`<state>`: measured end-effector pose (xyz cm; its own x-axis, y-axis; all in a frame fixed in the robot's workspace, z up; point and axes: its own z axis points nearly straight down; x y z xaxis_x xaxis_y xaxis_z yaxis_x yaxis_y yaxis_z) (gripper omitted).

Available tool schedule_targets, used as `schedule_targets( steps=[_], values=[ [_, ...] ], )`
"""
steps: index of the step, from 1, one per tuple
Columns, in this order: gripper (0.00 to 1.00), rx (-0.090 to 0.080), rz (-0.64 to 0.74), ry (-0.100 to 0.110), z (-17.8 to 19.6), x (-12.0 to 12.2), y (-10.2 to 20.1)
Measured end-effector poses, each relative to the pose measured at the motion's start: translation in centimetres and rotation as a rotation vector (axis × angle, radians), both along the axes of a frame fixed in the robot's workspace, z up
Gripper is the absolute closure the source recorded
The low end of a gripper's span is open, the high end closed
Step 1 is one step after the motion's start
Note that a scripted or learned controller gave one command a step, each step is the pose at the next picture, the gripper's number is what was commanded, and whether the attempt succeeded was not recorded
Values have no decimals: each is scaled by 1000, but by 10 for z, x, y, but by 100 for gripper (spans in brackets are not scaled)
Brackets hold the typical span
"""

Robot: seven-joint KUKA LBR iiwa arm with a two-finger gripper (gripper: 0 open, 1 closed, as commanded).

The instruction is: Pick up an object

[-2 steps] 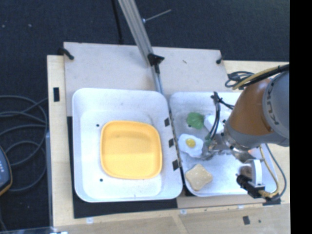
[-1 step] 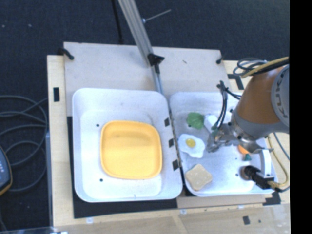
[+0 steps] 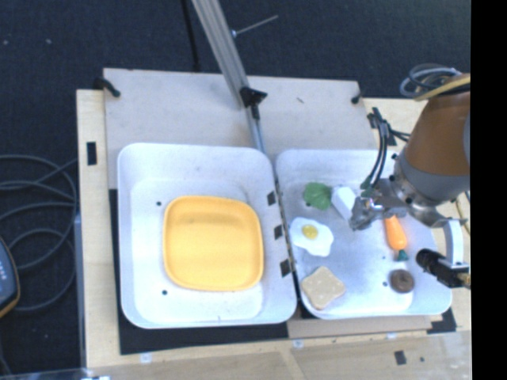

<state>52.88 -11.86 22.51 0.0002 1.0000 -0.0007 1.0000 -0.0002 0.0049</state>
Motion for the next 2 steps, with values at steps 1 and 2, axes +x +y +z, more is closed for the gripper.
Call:
schedule_targets(
  steps=[1, 2],
  values=[
    [100, 0, 0, 0, 50, 1, -1],
    [100, 1, 3, 6, 33, 22, 45]
  ],
)
